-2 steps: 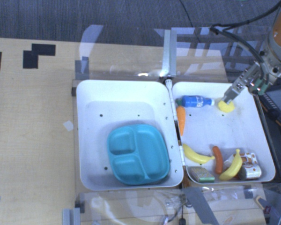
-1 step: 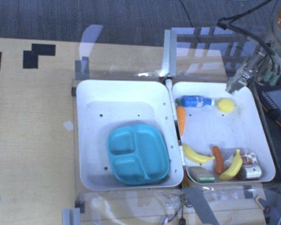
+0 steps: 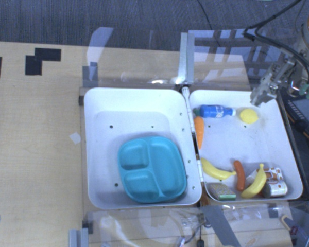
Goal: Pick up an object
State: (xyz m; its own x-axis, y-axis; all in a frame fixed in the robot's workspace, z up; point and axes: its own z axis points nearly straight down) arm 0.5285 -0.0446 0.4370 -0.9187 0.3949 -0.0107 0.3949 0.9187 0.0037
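The right bin (image 3: 278, 138) holds several objects. A blue bottle (image 3: 216, 110) lies at its back left, with a yellow lemon (image 3: 249, 116) to the right of it. An orange carrot (image 3: 199, 131) lies along the left wall. Near the front are a banana (image 3: 216, 170), a red sausage (image 3: 240, 174), a second banana (image 3: 255, 181), a small can (image 3: 275, 183) and a green-topped block (image 3: 224, 191). My gripper (image 3: 262, 98) hangs over the bin's back right corner, above and right of the lemon. It is open, with nothing between its fingers.
A teal divided plate (image 3: 152, 169) lies in the left bin (image 3: 103, 138) toward the front. A metal divider (image 3: 191, 133) separates the two bins. Cables and a metal frame (image 3: 221, 40) stand behind the right bin.
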